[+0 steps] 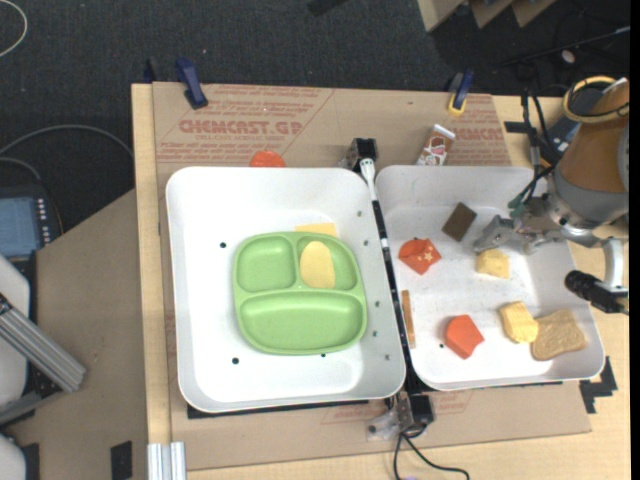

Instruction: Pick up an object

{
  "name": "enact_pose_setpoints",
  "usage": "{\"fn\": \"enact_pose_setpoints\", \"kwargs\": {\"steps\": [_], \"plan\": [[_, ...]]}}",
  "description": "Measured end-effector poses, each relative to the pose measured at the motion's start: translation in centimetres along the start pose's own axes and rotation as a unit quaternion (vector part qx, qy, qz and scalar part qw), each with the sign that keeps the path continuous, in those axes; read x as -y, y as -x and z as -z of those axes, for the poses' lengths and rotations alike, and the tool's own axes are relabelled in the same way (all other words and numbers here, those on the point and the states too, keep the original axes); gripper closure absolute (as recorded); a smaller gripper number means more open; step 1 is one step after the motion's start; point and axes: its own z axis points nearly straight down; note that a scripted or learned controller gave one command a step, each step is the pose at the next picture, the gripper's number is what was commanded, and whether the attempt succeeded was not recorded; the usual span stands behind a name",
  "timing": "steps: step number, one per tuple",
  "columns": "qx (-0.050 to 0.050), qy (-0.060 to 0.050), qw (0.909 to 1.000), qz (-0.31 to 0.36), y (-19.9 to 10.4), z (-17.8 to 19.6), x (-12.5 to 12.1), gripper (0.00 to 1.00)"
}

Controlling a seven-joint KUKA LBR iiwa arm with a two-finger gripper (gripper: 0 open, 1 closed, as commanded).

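The end effector [497, 236] hangs low over the right bin [440, 183], near that bin's far right side. Nothing can be seen held in it, and the picture is too small to tell if it is apart or together.

There are six small things in the right bin. One pale yellow cube [492, 263] lies just below the end effector, very close to it. One dark brown block [459, 221] lies just to its left. One red piece with a yellow spot [419, 255] lies farther left. One orange-red block [463, 335] lies well below it and a little left. One yellow chunk [518, 321] lies below it, touching one tan slice like bread [558, 335] at the bin's lower right.

There are two bins. The left bin [200, 268] holds one green tray [298, 293] with three parts. One yellow piece [317, 265] lies in the tray's top right part, and one flat yellow bit [317, 231] peeks out behind the tray. All of this is far to the left of the end effector.

The bins sit on a brown cardboard sheet [240, 118] with red letters, on the counter. Two blue clamps [190, 83] hold the sheet at the back. One small carton [435, 146] lies behind the right bin. The floor [80, 58] around is dark, with cables.
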Motion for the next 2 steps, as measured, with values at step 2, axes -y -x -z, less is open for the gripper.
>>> {"fn": "enact_pose_setpoints", "kwargs": {"steps": [2], "plan": [[0.002,0.005,1.0000,0.005,-8.5,0.0,-0.9,0.00]]}}
